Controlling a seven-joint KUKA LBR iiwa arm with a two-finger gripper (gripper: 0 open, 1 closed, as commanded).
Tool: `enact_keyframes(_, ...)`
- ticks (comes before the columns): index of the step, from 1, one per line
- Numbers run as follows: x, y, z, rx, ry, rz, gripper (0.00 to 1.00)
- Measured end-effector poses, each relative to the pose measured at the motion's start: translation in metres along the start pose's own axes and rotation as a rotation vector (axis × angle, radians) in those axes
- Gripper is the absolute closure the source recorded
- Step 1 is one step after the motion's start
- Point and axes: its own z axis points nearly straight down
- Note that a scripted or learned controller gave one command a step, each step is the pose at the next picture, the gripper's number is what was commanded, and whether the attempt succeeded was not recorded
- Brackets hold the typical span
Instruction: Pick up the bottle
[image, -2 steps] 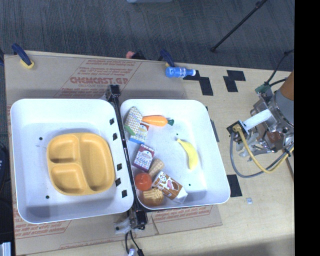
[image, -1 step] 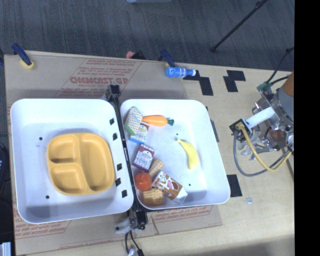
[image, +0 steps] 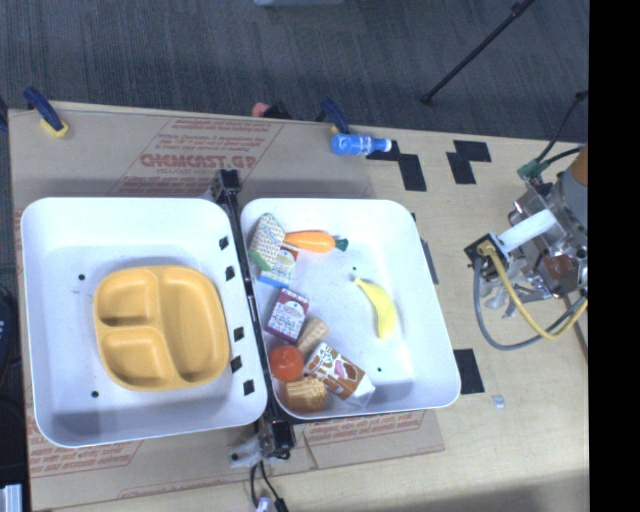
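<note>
I should move my claw, whose opening I cannot tell, from frame right to the blue bottle lying on the counter above the right bin, gripping across its body.

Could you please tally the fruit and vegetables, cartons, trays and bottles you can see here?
Fruit and vegetables: 3, carrot, banana, tomato
Cartons: 2, purple carton, brown carton
Trays: 1, yellow divided tray
Bottles: 1, blue bottle
Total: 7
</note>
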Motion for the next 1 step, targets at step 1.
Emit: enact_keyframes(1,0.0002,-0.0007,-0.0097,0.003,-0.003,-0.010,1.00)
